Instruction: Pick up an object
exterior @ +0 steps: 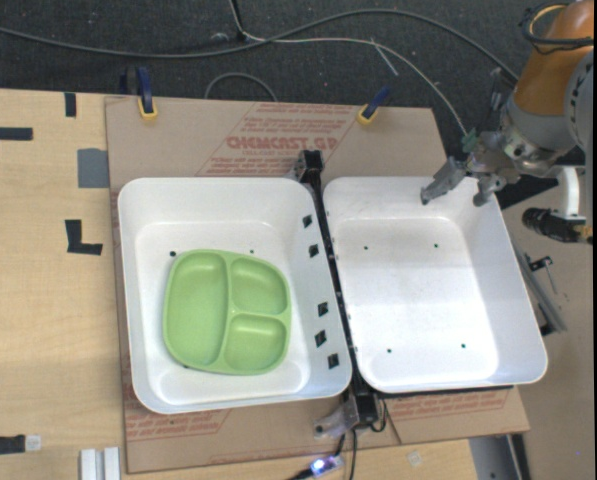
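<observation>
Bins, white, shallow: two, set side by side on a sheet of brown printed cardboard [278, 138]. Left bin [138, 208] holds the single loose object on the bench; right bin [508, 268] shows a bare floor with a few small dark dots.

Plate, divided: one. Light green plastic plate [226, 311], rounded-square outline, raised rim, three compartments — one large section along its left side, two smaller ones on its right, one above the other. It lies flat and right way up on the floor of the left bin, toward that bin's lower half, with a narrow shadow along its lower-left edge. Nothing touches it.

Arm: one, grey with an orange band [563, 23], entering at upper right. Gripper [460, 188]: one, two fingers, hanging over the upper right rim of the right bin, well apart from the plate. The fingers stand spread wide, splayed to either side, with nothing between them.

Clamps: two, blue and yellow, on the cardboard's far edge — one at left [145, 98], one at right [374, 105].

Cables: several, running across the dark mat [98, 8] beyond the cardboard.

Black clips: a row along the seam [323, 268] between the two bins.
</observation>
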Robot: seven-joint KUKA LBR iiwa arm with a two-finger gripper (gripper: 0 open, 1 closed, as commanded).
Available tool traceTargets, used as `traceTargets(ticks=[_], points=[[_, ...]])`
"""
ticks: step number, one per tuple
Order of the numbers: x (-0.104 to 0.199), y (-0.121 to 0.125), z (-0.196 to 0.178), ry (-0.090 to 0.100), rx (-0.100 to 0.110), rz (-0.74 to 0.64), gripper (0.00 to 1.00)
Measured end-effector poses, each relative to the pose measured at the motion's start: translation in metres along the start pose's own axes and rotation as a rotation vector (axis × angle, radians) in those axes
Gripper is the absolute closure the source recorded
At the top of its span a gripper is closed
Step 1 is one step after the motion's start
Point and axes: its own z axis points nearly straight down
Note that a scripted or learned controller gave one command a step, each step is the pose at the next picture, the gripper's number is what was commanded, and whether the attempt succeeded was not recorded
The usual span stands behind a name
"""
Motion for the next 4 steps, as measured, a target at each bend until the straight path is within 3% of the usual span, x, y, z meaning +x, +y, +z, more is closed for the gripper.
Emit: traceTargets(ticks=[1,3,4], points=[[0.001,0.002,-0.007,-0.002,-0.011,-0.003,0.00],[-0.006,-0.010,0.100,-0.003,-0.005,-0.003,0.00],[-0.006,-0.010,0.118,-0.005,-0.013,-0.004,0.00]])
